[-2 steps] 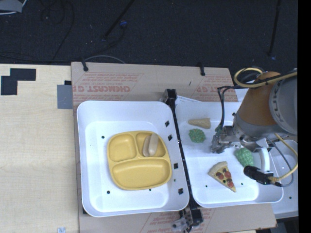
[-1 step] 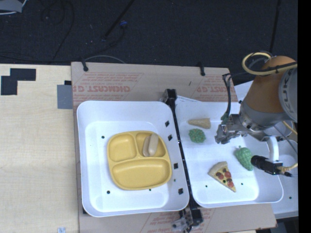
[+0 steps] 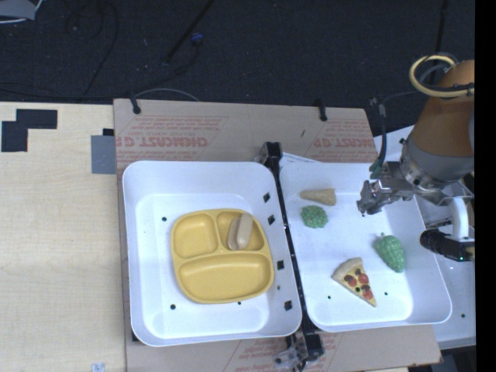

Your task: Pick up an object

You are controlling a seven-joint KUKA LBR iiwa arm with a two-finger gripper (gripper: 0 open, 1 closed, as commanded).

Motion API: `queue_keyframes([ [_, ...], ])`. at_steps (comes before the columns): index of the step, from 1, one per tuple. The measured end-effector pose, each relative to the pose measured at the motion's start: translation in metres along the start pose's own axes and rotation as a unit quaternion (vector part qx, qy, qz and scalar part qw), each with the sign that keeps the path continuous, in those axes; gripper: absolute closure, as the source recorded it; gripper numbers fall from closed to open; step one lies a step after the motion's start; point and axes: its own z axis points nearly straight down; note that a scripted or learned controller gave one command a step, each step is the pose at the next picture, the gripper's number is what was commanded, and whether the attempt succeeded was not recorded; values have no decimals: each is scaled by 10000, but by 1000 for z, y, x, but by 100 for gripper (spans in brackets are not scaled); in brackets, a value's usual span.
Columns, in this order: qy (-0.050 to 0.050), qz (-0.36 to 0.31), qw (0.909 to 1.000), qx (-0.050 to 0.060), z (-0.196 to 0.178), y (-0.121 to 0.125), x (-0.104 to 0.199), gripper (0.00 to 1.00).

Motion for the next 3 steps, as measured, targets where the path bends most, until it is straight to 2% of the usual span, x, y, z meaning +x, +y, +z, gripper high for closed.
queue_keyframes([
  [1,-3,-1,10000,-5,-62,4,-6,100],
  [3,15,-19,10000,42,-32,27,109,100],
])
